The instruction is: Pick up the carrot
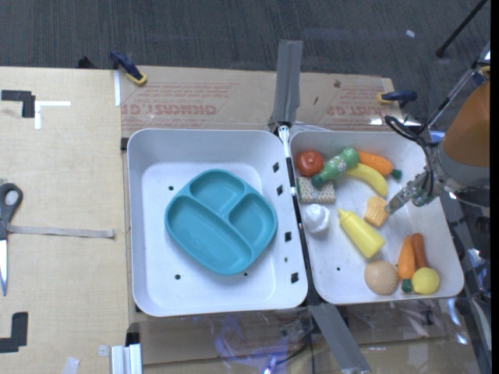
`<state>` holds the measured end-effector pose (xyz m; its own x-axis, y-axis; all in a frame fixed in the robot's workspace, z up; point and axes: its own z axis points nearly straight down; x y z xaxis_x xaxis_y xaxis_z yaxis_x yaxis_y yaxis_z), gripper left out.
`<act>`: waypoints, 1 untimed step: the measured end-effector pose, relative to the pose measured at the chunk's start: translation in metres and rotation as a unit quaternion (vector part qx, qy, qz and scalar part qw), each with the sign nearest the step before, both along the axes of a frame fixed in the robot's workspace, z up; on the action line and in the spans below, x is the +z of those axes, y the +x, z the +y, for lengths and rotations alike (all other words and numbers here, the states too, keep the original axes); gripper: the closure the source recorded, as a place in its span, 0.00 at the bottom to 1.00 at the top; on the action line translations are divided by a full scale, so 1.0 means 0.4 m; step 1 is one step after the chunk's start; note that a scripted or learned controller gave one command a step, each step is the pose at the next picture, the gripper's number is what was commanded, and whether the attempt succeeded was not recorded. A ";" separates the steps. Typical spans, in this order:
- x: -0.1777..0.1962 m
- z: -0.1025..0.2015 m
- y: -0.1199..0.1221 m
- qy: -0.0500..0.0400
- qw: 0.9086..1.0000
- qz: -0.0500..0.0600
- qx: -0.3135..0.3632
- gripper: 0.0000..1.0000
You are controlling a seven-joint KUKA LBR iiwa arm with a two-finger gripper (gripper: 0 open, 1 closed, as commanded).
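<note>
Camera view: carrot (pixel 405 258) below gripper (pixel 402 198).

The scene is being viewed by one fixed camera, set above the worktop (pixel 62 209) and angled down at a slant. Both white bins, the left bin (pixel 140 232) and the right bin (pixel 343 287), are being framed whole from moderately near. The arm (pixel 468 142) is being caught at the right edge.

Grey arm (pixel 466 166) with an orange band, black cables, and a slim metallic gripper (pixel 399 199).
</note>
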<state>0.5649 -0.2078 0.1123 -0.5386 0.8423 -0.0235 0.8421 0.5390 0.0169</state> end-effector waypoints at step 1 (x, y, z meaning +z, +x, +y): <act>-0.049 0.044 -0.138 0.003 0.994 0.012 0.106 1.00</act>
